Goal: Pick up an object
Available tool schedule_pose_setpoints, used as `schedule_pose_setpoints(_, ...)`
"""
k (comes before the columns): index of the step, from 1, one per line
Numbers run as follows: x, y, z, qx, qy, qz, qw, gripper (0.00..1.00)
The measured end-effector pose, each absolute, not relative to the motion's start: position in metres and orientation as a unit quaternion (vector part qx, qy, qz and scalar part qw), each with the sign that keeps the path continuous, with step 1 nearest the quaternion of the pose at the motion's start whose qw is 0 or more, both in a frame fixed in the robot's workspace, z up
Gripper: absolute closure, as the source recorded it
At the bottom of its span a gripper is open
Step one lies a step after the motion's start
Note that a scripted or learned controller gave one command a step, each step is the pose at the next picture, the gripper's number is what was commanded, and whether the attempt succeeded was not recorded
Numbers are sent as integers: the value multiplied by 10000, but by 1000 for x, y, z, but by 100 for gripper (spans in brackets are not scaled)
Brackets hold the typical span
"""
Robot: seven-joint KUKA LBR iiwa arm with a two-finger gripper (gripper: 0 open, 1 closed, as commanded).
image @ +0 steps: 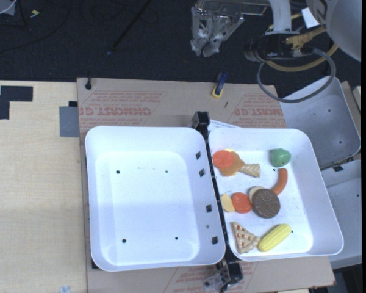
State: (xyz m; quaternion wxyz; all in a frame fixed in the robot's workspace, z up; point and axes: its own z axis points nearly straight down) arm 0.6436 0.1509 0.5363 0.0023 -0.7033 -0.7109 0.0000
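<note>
Currently the gripper (208, 41) hangs above the dark floor beyond the bench; whether its jaws are apart or together cannot be told. Well below and right of the jaws, the right bin (320, 182) holds a corn cob (274, 237), cookie (266, 203), sausage (282, 180) and green ball (280, 157).

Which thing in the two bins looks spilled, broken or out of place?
Nothing stands out. The toy foods, among them the corn cob, the green piece and the brown cookie, all lie inside the right bin. The hand hangs above the bench, beyond the bins.
</note>
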Motion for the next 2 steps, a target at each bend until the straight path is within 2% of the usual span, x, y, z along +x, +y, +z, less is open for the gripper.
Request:
schedule_pose_setpoints(1,643,249,537,-7045,-7097,3,14,100)
schedule_pose_setpoints(2,644,147,503,-7098,-7044,37,18,100)
